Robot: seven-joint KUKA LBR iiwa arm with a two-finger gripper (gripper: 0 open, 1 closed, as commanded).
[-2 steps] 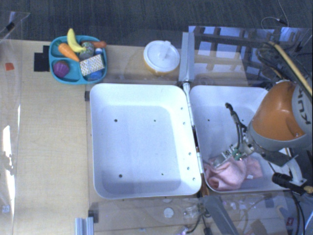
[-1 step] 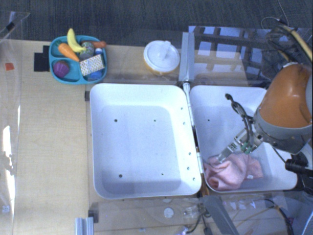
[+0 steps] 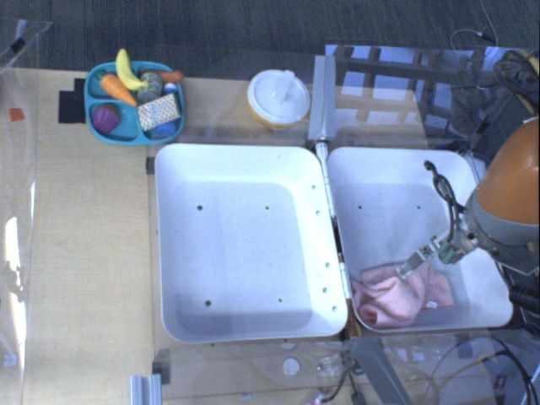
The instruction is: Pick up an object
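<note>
I see the end effector [image 3: 419, 262] low in the right bin [image 3: 380, 175], touching the pink cloth [image 3: 396, 298] bunched against the near wall; grip state unclear. Left bin [image 3: 236, 175] open floor.

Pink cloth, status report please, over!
Tool down at the pink cloth in the right bin. Cloth crumpled in the near corner, not lifted. Nothing else beside it.

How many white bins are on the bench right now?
2. The left bin sits mid-bench; the right bin adjoins it, holding a pink cloth at its near edge, with the hand over it.
</note>
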